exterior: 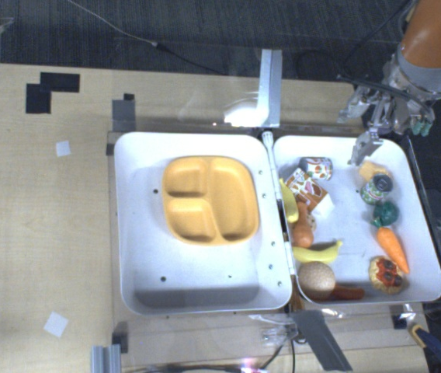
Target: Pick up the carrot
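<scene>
My tool [364, 148] hangs over the far right corner of the right bin [430, 208], just inside its back rim, with my grey wrist and the orange band above it reaching in from the upper right. From this angle the tool's metal parts blur together, so I cannot tell whether it is wide or narrow. Nothing shows between its tips.

The carrot [392, 249] lies on the floor of the right bin near the right wall, in the nearer half, slanting with its thick end toward the far side and its point toward the near right. It is well apart from my tool. Just beyond its thick end sits a dark green round item [385, 214], and beyond that a small can [376, 188] with a pale yellow piece [373, 169] behind it, close under my tool. Just nearer than the carrot's tip lies a round red-and-yellow item [387, 274].

On the left side of the same bin: a printed carton [311, 179], a banana [317, 250], a brownish oval item [316, 277], and a reddish sausage-like piece [348, 292] at the near wall.

The left bin [135, 231] carries a yellow divided tray [208, 199], lying flat near its middle. Both bins sit side by side on the desk [42, 247].
</scene>
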Controlling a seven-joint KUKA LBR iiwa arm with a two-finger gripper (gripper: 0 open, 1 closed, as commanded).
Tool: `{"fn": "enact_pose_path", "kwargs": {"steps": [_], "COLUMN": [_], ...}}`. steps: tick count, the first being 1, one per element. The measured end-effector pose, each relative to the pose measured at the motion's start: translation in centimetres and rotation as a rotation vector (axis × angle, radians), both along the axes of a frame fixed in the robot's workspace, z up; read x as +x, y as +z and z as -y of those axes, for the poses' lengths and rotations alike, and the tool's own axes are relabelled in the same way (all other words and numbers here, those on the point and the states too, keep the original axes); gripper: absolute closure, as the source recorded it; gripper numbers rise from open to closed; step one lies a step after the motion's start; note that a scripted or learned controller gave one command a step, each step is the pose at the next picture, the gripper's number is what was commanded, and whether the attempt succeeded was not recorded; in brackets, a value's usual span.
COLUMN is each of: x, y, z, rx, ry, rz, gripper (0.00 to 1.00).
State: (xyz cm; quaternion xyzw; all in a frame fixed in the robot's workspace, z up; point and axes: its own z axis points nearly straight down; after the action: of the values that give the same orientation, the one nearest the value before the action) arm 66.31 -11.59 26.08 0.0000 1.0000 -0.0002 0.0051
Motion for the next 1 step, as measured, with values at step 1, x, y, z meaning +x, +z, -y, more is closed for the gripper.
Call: {"fn": "enact_pose_path", "kwargs": {"steps": [1], "x": [-2.69], "y": [-6.48], "z": [6.19], "rx": [0.001], "ry": [-0.144], "rz": [-0.003], "gripper": [0.0]}}
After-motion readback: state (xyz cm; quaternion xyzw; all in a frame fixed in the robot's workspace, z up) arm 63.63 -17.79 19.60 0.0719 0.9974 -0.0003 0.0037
